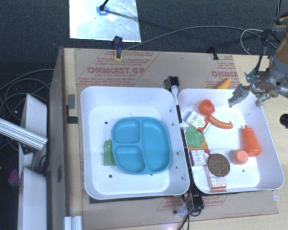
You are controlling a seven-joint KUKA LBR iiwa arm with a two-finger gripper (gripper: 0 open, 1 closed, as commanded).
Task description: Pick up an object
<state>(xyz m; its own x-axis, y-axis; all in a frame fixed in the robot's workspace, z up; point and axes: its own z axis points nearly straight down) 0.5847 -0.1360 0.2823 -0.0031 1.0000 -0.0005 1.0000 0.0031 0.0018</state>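
The right bin (269, 143) serves as the landmark; it sits on the bench touching the left bin (93, 128) along a shared black seam, and its white floor carries a cluster of toy foods; a red tomato-like piece (206, 107) lies near the bin's upper middle, with a red sausage (220, 123) just below and to the right of it; a small printed packet (196, 120) and a green leafy piece (194, 138) crowd the bin's left wall beside the seam; an orange-red bottle (250, 141) lies along the bin's right side, a pink round piece (240, 156) just below it; a brown cookie-like disc (218, 164) rests low in the bin, overlapping a red-and-white carton (214, 180) by the lower rim; open white floor remains in the bin's upper right corner and lower right corner; the gripper (247, 95) hangs over the bin's upper right rim, its two fingers spread apart with nothing between them, apart from every piece; an orange carrot-shaped piece (223, 84) lies on the cardboard outside the bin's top rim; in the left bin a blue divided plate (141, 144) sits mid-floor with a green piece (108, 153) touching its left edge, leaving wide bare margins.
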